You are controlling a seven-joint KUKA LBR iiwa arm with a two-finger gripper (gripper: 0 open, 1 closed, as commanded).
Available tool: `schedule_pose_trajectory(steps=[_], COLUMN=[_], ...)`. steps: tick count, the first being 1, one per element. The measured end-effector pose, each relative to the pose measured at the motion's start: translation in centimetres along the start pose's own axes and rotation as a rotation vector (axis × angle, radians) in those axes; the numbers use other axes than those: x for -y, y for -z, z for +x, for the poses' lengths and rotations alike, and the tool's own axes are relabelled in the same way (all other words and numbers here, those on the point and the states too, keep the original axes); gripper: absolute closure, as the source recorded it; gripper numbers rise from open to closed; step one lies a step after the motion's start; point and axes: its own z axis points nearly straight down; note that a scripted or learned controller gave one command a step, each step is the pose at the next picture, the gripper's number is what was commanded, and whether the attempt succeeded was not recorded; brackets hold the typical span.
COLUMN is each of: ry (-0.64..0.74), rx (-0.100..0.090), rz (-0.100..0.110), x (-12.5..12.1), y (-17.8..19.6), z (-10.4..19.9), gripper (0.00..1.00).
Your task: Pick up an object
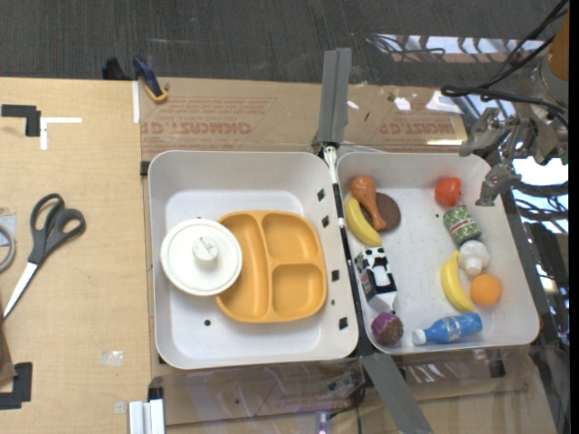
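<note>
**benchwatcher:** So where was the arm when you grabbed that frame?

**me:** Up at the top right corner of the right bin (529, 269). The gripper (496, 183) was hanging just over the bin's far right rim, fingers pointing down. I honestly couldn't tell from my feed whether they were spread or pressed together, too small and cluttered with cables behind. Nothing visibly sat between them.

**benchwatcher:** And the stuff to pick?

**me:** All in the right bin. A red tomato (448, 191) sat nearest the gripper, just left of it. Below that was a green can (461, 224), then a small white thing (473, 258) I couldn't identify, touching a yellow banana (455, 284) and an orange (487, 289). A blue bottle (452, 329) lay on its side along the near wall. Over on the left side of that bin I saw a drumstick (364, 188) by a brown round piece (387, 211), a second banana (361, 222), a black-and-white box (376, 272), and a purple lump (387, 327) in the near corner.

**benchwatcher:** Left bin?

**me:** The left bin (172, 333) had a yellow divided tray (276, 267) with a white round lid (201, 256) overlapping its left edge. Scissors (43, 235) were lying out on the wooden bench (72, 333), well apart from everything.
</note>
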Motion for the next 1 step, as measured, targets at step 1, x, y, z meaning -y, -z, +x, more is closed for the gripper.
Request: schedule_pose_trajectory(steps=[1], ry=[-0.076], rx=[0.000], rz=[0.000], x=[1.01], y=[-12.56], z=[3.83], gripper=[0.00])
